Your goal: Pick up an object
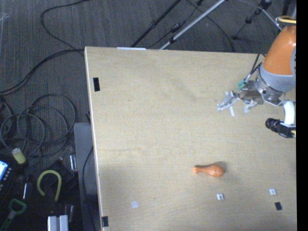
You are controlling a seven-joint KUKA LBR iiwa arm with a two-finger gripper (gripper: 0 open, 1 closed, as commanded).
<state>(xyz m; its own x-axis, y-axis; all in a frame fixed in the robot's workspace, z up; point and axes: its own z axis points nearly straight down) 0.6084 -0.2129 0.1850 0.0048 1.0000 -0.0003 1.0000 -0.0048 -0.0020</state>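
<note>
Cables (36, 124) are lying coiled on the dark floor off the worktop's left edge, alongside a green hooked tool (49, 182). The pale wooden worktop (159, 119) is carrying a small black marker (96, 84) near its far left corner. Toward the near edge, right of centre, an orange pear-shaped object (210, 170) is lying on its side — narrow end pointing left — well apart from the arm. A few small tags (220, 196) are sitting on the worktop just nearer than it, toward the near right corner. Along the right edge, about halfway up, the arm (280, 61) is reaching in, its orange band showing above the grey wrist. Its gripper (234, 105) is hanging over bare wood — the jaws are standing spread apart, grasping nothing. Beyond the far edge, metal stand legs (207, 11) are crossing the floor.
</note>
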